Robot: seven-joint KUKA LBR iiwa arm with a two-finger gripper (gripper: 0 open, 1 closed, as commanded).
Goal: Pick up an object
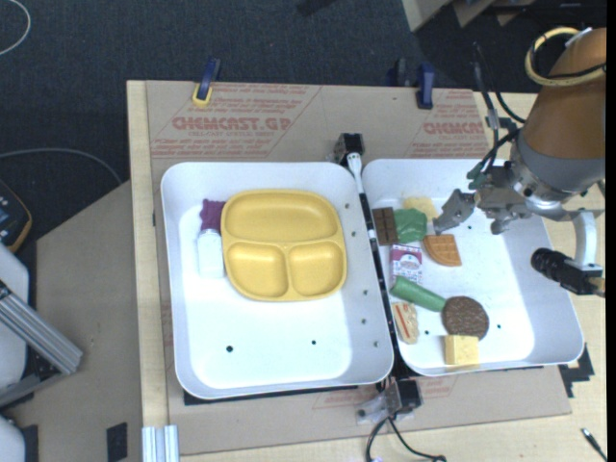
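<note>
Jaws first: you can see the gripper (474, 210) spread wide with nothing between its fingers, one dark fingertip (452, 213) reaching toward the left of the view and the other angled down to the right, hanging over the upper middle of the right bin (544, 330).

The relation your next move turns on is this: the closest candidate, the small orange waffle-like piece (444, 249), lies just beside and below the left fingertip, toward the near edge of the bin. It looks flat and roughly round, with no clear long axis, so jaw rotation probably matters little; what you need is a short shift toward the near-left and then a descent.

Next out, the green piece (410, 223) and the pale yellow piece (420, 205) sit left of the jaws, touching each other, with the brown bar (384, 225) against the bin's left wall. That cluster is crowded, so I judge a clean grasp there less likely.

Farther still, toward the near edge, lie the green pickle-like piece (420, 294), slanted with its long axis down to the right, the dark round cookie (466, 314) and the yellow block (462, 350).

Well apart, the left bin (279, 364) holds a yellow divided tray (284, 243).
</note>
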